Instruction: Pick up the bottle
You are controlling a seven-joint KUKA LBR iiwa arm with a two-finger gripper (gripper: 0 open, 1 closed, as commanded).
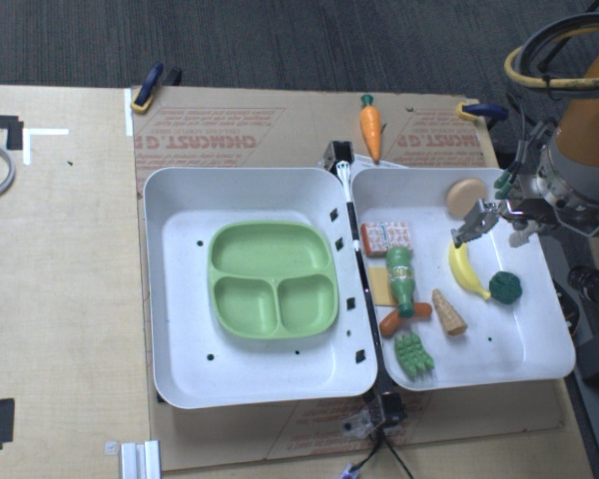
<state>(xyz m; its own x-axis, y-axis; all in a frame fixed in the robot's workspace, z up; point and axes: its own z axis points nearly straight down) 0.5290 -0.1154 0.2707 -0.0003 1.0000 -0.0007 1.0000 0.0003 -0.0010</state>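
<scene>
- We record the gripper above the right bin, near its upper right part, at the end of the grey arm with its orange band; whether it is open or closed we cannot tell, and we see nothing held in it.
- We list the bottle, green with a red cap, lying on its side in the right bin close to the left wall, cap toward the near edge, well apart from the gripper.
- We note a red-and-white packet just above the bottle, and a yellow cheese slice touching its left side.
- We count a small sausage just below the bottle and green grapes nearer the front wall.
- We find a banana beneath the gripper, a broccoli head just right of it, a cone below, and a tan round piece near the far wall.
- We enter a green divided plate in the left bin.
- We log a carrot on the cardboard of the tabletop, beyond the bins.
</scene>
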